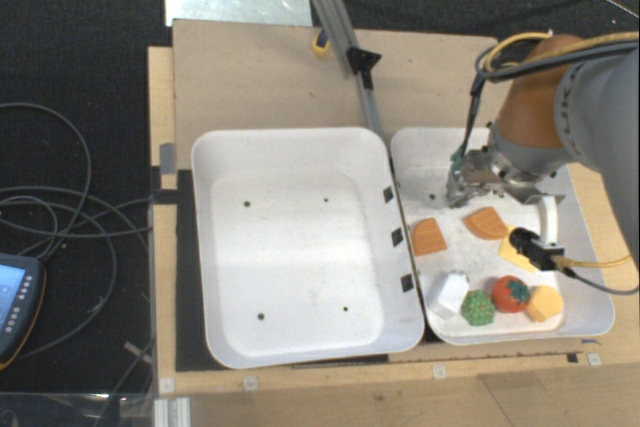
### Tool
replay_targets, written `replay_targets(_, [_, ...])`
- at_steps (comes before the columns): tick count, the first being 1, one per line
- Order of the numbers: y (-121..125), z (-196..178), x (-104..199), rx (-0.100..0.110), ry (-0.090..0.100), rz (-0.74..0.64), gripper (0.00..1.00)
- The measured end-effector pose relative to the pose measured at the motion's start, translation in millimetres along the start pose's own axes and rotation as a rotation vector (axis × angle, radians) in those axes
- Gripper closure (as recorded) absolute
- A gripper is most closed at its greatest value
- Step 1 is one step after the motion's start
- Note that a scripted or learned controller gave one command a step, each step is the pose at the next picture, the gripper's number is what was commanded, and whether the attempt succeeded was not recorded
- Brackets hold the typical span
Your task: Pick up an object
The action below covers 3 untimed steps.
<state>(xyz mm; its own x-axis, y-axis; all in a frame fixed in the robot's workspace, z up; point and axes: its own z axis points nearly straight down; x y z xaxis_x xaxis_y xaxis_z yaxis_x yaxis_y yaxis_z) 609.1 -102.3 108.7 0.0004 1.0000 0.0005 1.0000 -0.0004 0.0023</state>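
Gripper (462, 193) lowered into the right bin (420, 150), far-left part; finger spread impossible to tell, nothing seen held. Just near of it: orange wedge (487, 223), orange slice (428, 237). Nearer still: white block (450, 292), green piece (478, 308), red tomato (510, 294), yellow cube (545, 303).

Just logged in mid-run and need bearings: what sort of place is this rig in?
Probably a robotics lab test cell: a bench with two white bins, toy food such as a strawberry, loose cables and a teach pendant on dark carpet.
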Motion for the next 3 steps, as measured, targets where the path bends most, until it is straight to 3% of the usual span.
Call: replay_targets(3, [5.5,-135.3,7.5,-0.004,-0.002,-0.007,1.0])
